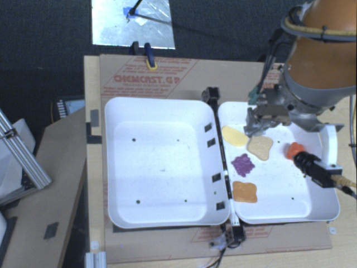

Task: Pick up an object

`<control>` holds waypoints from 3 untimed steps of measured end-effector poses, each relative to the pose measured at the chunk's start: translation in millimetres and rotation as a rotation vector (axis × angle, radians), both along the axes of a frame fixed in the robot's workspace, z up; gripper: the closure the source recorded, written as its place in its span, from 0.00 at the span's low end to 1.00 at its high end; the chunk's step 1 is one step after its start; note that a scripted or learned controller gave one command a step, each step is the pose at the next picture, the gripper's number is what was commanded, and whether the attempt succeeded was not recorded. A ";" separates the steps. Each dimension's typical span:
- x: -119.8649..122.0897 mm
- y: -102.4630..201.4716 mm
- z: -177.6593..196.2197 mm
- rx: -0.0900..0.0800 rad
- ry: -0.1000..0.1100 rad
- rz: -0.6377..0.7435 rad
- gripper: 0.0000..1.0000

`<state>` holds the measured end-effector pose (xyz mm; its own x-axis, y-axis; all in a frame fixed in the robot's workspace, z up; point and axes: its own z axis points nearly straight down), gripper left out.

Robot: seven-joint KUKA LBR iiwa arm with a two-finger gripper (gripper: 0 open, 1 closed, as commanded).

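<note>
Yellow piece [235, 135] and tan piece [260, 147] lie touching under gripper [255, 128], right-centre; finger state can't tell; risk: grab lands betw. them, lifts nothing.

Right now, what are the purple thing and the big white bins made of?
The purple piece looks like soft foam or rubber: flat, matte, with lumpy edges, though the view leaves that open. The white bins look like moulded plastic: smooth walls, rounded corners and a faint sheen.

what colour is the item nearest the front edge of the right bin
Orange-brown item, seen best in the camera view.
</note>
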<state>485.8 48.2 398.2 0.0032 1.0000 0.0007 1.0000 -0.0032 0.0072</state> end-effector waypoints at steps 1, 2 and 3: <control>1.1 58.0 32.2 0.001 0.002 0.011 1.00; 0.9 94.1 142.8 0.004 -0.005 0.011 1.00; 7.8 140.6 136.8 0.001 0.004 0.010 1.00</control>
